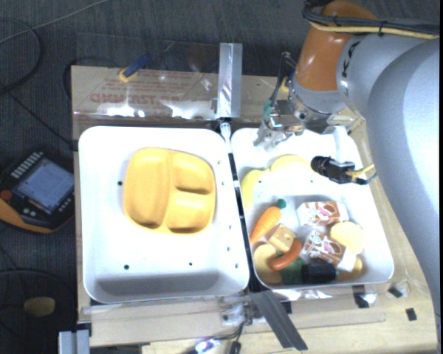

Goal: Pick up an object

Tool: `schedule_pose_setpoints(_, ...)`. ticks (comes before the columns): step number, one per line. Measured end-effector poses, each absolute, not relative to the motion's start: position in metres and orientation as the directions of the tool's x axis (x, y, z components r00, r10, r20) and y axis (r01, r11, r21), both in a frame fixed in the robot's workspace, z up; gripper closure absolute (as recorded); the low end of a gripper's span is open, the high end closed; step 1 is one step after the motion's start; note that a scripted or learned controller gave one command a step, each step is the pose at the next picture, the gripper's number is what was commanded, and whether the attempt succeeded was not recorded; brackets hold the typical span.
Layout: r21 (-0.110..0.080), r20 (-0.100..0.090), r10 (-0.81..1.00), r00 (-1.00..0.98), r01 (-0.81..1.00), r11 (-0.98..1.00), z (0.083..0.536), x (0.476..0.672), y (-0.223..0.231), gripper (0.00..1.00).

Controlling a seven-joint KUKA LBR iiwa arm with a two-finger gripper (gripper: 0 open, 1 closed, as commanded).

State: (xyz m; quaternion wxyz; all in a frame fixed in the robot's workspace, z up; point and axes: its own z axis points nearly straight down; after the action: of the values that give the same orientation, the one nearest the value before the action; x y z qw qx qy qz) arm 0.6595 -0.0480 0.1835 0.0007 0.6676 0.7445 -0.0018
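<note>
Dark carpet surrounds my bench (155, 80), with a handheld controller (35, 190) lying on the floor off its left side. From the overhead camera I see the left bin (103, 268) carrying a yellow divided tray (170, 189) at its middle. The right bin (380, 260) holds the toy food: a carrot (266, 221), a sausage (288, 257), a carton (319, 214) and yellow pieces crowd its near half. The gripper (279, 126) hovers over that bin's far left corner; I cannot tell how it stands, and nothing shows in its grasp.
</note>
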Motion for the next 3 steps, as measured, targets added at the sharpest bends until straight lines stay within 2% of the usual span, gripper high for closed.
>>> schedule_pose_setpoints(1,-0.002,-0.004,0.994,-0.109,0.994,0.109,0.183,0.659,-0.048,0.00)
schedule_pose_setpoints(2,-0.003,0.000,0.973,-0.230,0.973,0.230,0.102,0.550,-0.128,0.00)
schedule_pose_setpoints(3,0.011,-0.009,0.979,-0.206,0.979,0.206,0.090,0.541,-0.117,0.00)
